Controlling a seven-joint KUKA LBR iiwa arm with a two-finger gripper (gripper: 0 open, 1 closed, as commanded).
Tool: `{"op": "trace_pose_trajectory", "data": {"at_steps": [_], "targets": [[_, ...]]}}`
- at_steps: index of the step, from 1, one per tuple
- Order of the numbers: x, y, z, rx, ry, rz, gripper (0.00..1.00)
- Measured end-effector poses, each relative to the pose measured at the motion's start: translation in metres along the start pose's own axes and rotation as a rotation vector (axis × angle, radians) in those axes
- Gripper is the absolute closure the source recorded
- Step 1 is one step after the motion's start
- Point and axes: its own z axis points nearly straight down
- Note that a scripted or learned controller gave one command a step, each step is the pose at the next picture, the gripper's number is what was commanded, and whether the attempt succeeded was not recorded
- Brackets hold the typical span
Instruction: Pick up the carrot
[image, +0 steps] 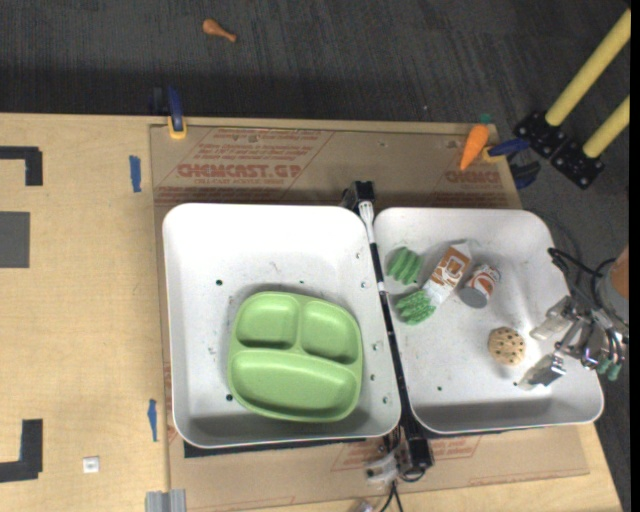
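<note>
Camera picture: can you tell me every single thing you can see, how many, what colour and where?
Bins: two, white, side by side on the bench.
Divided plate: one, light green, in the left bin.
Ridged pieces: two, green, at the right bin's left side.
Small carton: one, white and orange, in the right bin.
Small can: one, grey and red, beside the carton.
Cookie: one, tan with dark spots, in the right bin.
Carrot: one, orange, on the cardboard behind the right bin.
Small orange thing: one, on the dark floor, top left.
Yellow bars: two, top right.
Gripper: one, silvery, over the right bin's right edge.
</note>
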Motion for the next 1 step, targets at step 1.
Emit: {"op": "trace_pose_trajectory", "data": {"at_steps": [1], "targets": [[-0.0013, 0.0007, -0.0103, -0.002, -0.006, 0.002, 1.0]]}}
